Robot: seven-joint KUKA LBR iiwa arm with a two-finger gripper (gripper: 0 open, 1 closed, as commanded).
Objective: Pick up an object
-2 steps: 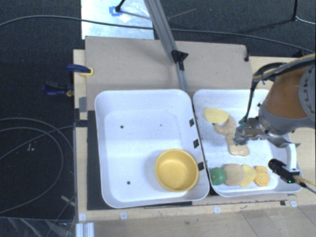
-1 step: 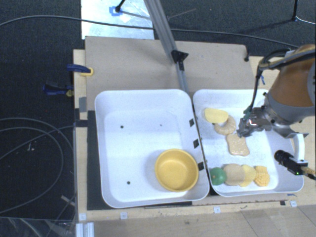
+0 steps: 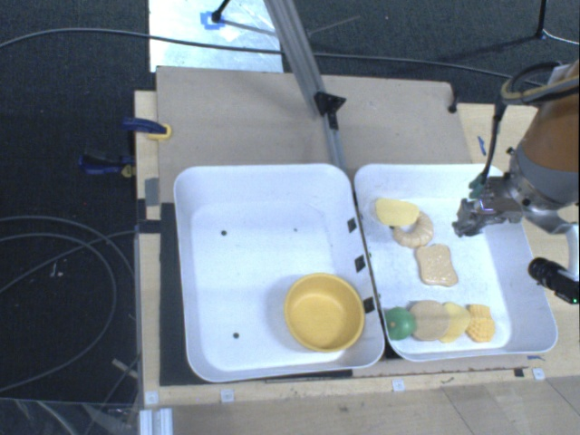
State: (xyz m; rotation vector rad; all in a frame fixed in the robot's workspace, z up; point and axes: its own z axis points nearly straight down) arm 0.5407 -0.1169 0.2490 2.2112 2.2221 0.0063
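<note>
One yellow bowl (image 3: 323, 311) left bin (image 3: 208, 198); six food pieces right bin (image 3: 535, 320); claw (image 3: 471, 217) grip unclear; tan counter (image 3: 381, 116), dark floor (image 3: 63, 62).

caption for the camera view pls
Gripper above the right bin of toy food; yellow bowl in the left bin.

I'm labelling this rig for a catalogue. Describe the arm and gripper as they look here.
The arm is grey with a broad orange band above the wrist. Dark cables loop around its top. The gripper is a small, dark grey metal assembly, boxy and cluttered with fittings. A separate black cylindrical part juts out lower down.
</note>
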